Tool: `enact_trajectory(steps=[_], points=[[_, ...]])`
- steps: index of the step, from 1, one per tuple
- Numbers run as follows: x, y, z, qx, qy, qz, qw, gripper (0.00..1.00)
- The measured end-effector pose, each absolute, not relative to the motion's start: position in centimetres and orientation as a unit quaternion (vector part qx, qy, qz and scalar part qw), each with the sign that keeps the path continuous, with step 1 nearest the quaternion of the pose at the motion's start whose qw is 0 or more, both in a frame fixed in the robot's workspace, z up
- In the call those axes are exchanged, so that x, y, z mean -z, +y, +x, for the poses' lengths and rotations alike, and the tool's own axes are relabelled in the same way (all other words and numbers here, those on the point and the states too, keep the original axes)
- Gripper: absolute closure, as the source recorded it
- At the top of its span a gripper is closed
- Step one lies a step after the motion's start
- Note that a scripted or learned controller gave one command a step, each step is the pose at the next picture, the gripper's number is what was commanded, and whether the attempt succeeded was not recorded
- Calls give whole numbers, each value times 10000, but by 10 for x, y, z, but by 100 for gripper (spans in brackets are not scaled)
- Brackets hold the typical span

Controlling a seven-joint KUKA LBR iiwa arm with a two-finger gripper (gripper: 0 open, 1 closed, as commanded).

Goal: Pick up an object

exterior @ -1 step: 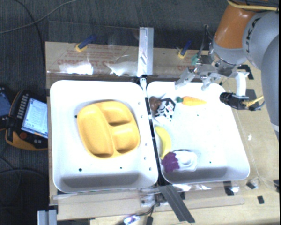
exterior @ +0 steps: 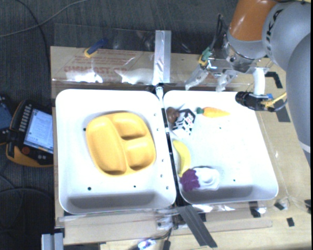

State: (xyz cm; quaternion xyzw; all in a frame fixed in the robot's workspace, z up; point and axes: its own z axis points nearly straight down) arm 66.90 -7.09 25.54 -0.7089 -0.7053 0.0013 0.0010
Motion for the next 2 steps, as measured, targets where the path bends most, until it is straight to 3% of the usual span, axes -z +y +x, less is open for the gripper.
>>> enact_trajectory(steps=[1,2], points=[[-155,-111,616,-15,-7596,-6504,16,0],[-155,-111,616,-12,-7597,-6503,15,0]])
